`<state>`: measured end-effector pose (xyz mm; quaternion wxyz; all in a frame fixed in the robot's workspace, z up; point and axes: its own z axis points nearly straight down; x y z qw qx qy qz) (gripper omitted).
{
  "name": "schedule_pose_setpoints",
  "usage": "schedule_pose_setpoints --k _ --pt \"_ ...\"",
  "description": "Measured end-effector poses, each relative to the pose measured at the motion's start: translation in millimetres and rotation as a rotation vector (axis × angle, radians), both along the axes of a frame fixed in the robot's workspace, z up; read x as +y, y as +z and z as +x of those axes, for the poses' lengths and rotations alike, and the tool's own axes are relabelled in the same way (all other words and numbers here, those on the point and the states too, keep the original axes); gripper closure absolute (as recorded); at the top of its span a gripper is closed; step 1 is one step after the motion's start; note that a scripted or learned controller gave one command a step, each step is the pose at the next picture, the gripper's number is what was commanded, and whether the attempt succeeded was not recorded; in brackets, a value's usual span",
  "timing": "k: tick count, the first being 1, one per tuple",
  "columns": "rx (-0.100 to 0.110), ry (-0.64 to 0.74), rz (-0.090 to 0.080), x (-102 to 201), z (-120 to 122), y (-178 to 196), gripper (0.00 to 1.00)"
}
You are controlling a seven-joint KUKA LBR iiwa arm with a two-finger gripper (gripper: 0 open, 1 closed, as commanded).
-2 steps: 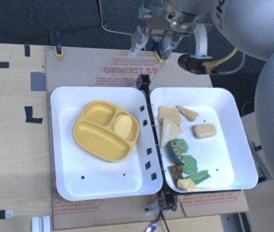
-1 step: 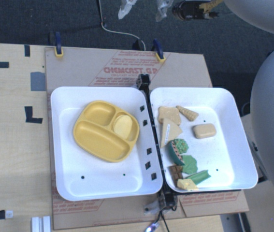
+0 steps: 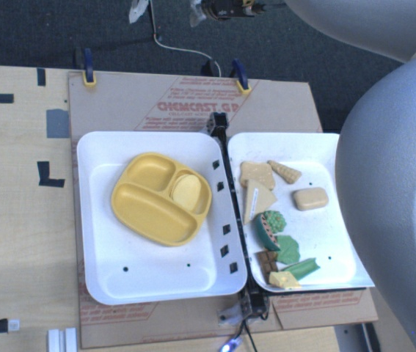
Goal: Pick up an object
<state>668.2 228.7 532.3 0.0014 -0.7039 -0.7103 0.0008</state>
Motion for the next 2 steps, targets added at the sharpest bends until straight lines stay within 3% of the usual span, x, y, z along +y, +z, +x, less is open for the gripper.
schedule_pose_setpoints --k 1,2 --pt "0.005 -0.004 -0.006 -4 2 7 1.00" --pt "0.003 -0.002 -0.001 7 -85 1 1.00"
